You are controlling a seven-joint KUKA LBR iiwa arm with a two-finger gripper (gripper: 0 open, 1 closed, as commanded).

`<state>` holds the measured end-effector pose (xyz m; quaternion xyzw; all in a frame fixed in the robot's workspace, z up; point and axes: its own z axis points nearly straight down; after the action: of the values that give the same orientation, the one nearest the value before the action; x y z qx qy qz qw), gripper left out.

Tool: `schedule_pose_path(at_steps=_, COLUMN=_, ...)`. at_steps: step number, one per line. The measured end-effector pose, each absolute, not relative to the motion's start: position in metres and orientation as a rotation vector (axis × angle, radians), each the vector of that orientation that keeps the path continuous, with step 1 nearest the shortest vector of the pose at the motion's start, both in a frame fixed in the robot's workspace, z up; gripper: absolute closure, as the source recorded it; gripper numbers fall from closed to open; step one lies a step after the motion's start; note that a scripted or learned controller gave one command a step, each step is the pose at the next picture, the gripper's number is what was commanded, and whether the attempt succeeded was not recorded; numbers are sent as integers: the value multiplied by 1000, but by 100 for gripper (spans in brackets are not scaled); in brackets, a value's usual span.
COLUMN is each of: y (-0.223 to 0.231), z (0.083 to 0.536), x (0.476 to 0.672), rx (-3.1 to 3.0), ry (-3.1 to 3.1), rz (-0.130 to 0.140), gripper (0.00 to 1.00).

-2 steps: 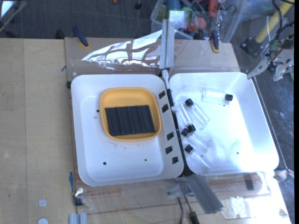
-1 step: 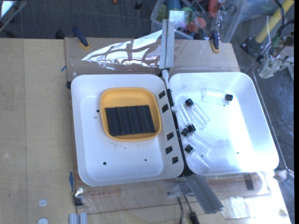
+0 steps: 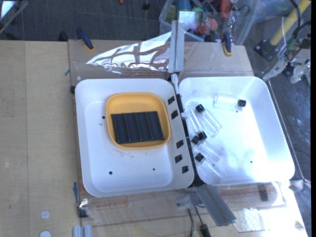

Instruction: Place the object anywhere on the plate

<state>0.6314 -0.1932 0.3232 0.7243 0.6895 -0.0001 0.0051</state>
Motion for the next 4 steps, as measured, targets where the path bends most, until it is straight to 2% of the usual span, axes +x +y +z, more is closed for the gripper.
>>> schedule_pose_path(at_steps=1, y=-193, z=334, x=632, rx=2264, ry=2157, rz=1, gripper=100)
schedule_pose_path(at_steps=2, y=-193, z=334, x=632, rx=2264, ry=2157, rz=1, gripper=0)
schedule_pose_path(at_steps=3, y=-194, z=344, x=633, rx=2260, ry=2154, rz=2, gripper=100)
schedule_pose_path(at_steps=4, y=-193, z=344, x=633, rx=2260, ry=2154, rz=2, gripper=0)
